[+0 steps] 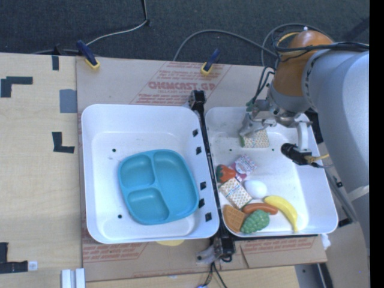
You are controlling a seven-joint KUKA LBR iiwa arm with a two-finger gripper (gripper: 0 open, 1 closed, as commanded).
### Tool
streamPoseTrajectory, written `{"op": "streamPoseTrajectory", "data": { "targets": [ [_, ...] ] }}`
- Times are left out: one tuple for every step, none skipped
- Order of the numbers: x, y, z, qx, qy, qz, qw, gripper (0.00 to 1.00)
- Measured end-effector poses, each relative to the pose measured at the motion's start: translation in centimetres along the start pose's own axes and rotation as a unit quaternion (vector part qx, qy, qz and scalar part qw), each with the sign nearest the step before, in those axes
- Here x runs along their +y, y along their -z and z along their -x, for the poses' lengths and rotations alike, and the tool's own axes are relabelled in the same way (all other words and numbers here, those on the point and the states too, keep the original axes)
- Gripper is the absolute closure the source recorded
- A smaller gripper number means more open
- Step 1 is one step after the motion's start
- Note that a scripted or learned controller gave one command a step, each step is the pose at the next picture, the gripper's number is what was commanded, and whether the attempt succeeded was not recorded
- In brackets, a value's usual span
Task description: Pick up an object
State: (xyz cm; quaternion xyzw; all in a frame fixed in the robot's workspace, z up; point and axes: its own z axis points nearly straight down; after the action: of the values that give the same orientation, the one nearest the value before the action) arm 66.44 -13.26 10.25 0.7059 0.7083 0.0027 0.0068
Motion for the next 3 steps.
{"op": "streamPoseTrajectory", "data": {
  "targets": [
    [0.02, 0.04, -0.02, 0.0, 0.0, 0.0, 1.0, 0.0],
    [0.06, 1.04, 0.02, -0.001, 0.0, 0.001, 1.0, 1.0],
    [0.05, 1.02, 0.02, -0.001, 0.0, 0.0, 1.0, 0.0]
  ]
}}
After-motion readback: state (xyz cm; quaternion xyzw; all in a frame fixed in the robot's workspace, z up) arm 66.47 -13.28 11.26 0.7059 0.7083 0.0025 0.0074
